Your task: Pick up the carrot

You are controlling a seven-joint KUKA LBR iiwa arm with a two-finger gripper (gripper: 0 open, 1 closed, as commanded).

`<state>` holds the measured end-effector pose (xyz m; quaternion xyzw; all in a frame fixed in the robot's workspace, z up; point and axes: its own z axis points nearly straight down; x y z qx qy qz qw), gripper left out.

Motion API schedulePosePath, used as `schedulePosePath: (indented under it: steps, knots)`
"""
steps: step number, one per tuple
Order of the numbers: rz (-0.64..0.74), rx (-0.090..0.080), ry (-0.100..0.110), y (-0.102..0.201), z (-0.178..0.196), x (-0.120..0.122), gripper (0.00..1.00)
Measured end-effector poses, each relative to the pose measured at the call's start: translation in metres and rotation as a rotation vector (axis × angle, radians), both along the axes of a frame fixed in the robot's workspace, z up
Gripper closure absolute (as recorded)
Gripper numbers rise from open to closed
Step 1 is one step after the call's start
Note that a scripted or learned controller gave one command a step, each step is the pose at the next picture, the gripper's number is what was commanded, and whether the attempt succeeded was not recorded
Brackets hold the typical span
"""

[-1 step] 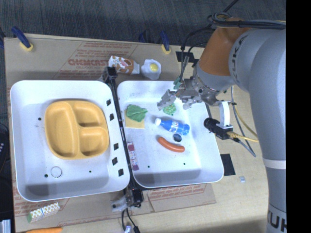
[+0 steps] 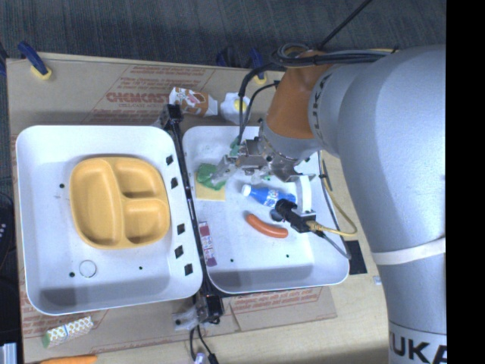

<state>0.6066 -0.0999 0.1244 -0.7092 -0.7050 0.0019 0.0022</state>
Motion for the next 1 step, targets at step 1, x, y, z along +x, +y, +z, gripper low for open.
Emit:
schedulePosePath:
  steps: [1]
  knots:
    - [-0.072, 0.000, 0.000, 0.0076, -0.0328, -0.0599, 0.00]
